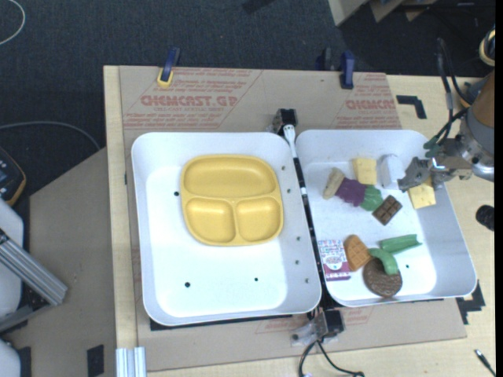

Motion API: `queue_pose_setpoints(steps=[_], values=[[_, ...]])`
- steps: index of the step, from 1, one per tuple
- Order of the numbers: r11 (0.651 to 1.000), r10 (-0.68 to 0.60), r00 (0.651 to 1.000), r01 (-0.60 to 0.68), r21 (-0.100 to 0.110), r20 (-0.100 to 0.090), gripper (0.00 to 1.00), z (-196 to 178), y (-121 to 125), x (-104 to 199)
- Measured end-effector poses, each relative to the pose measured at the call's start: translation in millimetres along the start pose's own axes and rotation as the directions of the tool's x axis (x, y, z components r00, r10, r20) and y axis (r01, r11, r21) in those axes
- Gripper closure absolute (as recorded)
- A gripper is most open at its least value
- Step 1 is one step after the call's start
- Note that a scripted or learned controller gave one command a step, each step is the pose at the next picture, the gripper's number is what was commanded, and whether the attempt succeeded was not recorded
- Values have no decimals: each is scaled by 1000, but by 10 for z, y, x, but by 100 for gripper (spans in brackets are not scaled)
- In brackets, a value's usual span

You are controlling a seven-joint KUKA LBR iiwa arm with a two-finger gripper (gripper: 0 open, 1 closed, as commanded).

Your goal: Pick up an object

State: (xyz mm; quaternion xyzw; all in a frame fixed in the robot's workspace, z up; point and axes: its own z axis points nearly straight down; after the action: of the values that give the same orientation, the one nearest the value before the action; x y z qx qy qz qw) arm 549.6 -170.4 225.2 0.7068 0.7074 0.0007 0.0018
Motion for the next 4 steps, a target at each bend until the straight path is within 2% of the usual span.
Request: queue_pose_setpoints(steps=[2,3,4], values=[[1000,-5,1000,5,4,-4,100,78,107,999],[1000,-4,1000,4,0,-3,100,-106,51,1421],[1000,0,1000,0,1,0,100,-22,153,1363]])
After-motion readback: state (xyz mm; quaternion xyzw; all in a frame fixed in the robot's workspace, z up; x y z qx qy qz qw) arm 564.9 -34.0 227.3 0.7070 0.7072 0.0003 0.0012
